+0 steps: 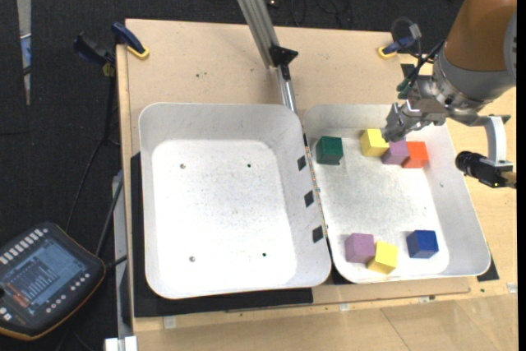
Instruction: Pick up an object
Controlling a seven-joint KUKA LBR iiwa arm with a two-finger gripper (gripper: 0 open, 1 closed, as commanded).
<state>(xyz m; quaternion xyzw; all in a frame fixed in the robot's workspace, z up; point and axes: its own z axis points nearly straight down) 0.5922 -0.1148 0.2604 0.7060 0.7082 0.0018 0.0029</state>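
The right bin (pixel 460 201) holds several small blocks. A green block (pixel 329 150) lies near its left wall. Along the far side a yellow block (pixel 373 143), a purple block (pixel 397 152) and an orange block (pixel 417 154) sit close together. Near the front lie another purple block (pixel 359 247), a yellow block (pixel 384 257) and a blue block (pixel 422 243). My gripper (pixel 399 130) hangs just above the far cluster, over the gap between the yellow and purple blocks. Nothing is visibly between its fingers.
The left bin (pixel 164 177) stands beside the right one. A slanted metal pole (pixel 251 0) runs down to the bins' shared far corner. Clamps (pixel 129 39) sit at the board's far corners. A teach pendant (pixel 41 279) lies at the front left, off the bench.
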